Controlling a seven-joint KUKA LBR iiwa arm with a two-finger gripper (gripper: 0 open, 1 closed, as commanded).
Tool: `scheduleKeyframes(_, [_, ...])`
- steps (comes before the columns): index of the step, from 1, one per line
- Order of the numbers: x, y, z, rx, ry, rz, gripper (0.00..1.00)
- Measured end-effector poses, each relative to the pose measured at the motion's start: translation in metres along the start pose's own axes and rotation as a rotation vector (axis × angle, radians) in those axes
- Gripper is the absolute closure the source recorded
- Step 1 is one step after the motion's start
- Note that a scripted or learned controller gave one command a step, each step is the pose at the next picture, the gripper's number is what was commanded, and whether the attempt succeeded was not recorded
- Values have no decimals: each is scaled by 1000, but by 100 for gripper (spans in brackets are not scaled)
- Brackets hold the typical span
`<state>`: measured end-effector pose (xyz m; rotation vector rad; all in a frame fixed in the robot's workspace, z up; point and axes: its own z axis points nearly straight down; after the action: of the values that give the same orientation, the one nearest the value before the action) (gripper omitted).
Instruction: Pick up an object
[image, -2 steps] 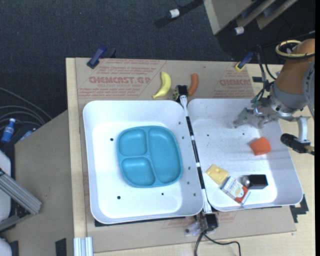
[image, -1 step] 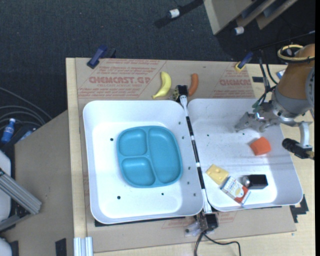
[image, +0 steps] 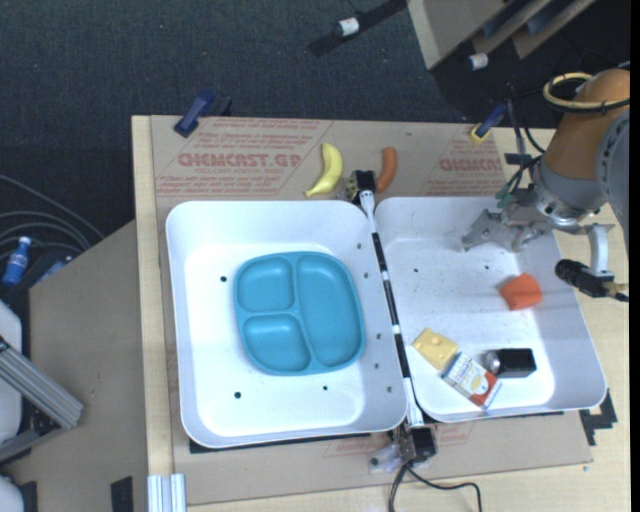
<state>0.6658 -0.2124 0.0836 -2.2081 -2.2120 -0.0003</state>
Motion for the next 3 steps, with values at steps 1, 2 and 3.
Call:
scheduleKeyframes(1, [-2,1,-11,-10,-9,-2,100])
scheduleKeyframes(2, [0,1,-11,-8,-6,-2,0])
scheduleKeyframes(3, [-3,-1,-4,-8,4,-4,0])
